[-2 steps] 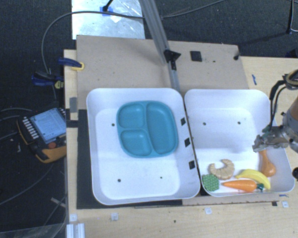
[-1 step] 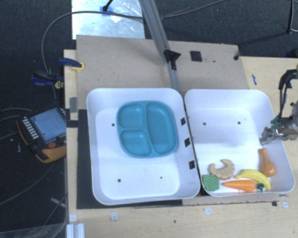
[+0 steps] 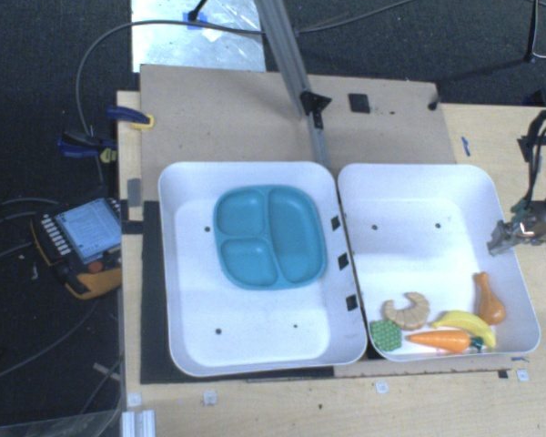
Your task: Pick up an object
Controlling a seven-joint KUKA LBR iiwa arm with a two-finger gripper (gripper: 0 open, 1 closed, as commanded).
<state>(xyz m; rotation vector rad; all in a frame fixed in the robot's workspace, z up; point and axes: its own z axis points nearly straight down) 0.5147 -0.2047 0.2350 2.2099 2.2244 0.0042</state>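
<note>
We see the claw (image 3: 513, 235) at the right bin's (image 3: 409, 198) right rim, its finger state unclear to us, chicken drumstick (image 3: 488, 299) just below it, banana (image 3: 466, 323), carrot (image 3: 439, 340), croissant (image 3: 408, 309) lower-left of it

Colours I see — two white bins (image 3: 255, 353), blue divided plate (image 3: 271, 237).
Right bin: orange carrot (image 3: 439, 340), yellow banana (image 3: 467, 323), tan croissant (image 3: 408, 309), green speckled piece (image 3: 386, 336), orange-brown drumstick (image 3: 489, 299) — grey gripper (image 3: 519, 233).

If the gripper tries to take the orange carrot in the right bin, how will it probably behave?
The carrot looks smooth and tapered, so it may slip from the fingers. It lies against the banana and near the bin wall, so a push would probably shift both.
</note>
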